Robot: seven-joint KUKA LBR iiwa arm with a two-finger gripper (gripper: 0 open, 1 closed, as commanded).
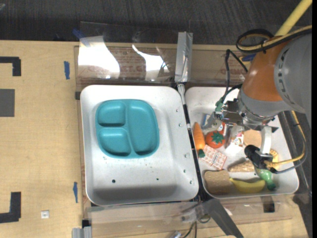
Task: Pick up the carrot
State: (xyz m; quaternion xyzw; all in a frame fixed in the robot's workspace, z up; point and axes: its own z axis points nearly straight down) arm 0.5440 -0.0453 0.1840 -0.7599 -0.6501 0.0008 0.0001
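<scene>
In the right bin point(289, 144), the carrot point(198, 136) is seen lying against the left wall, set lengthwise along that wall and resting on the bin floor. It is not held. Just to its right a tomato point(216, 139) is found, close to the carrot but seemingly apart from it. The gripper point(224, 127) is positioned low over the middle of this bin, directly above and partly in front of the tomato, and to the right of the carrot. Whether it is parted or closed cannot be told from this angle, and nothing can be seen clamped in it. The arm point(277, 78) is brought in from the right, its orange band visible over the bin's far right corner.

Below the tomato a red-and-white patterned card point(214, 158) is laid flat. Nearer the front wall a slice of bread point(216, 180) is placed, with a banana point(247, 185) just beside it on the right and a small green item point(270, 178) at the banana's right end.

The left bin point(138, 180) is occupied by a teal plate point(128, 128), divided into three compartments and set toward the far side.
</scene>
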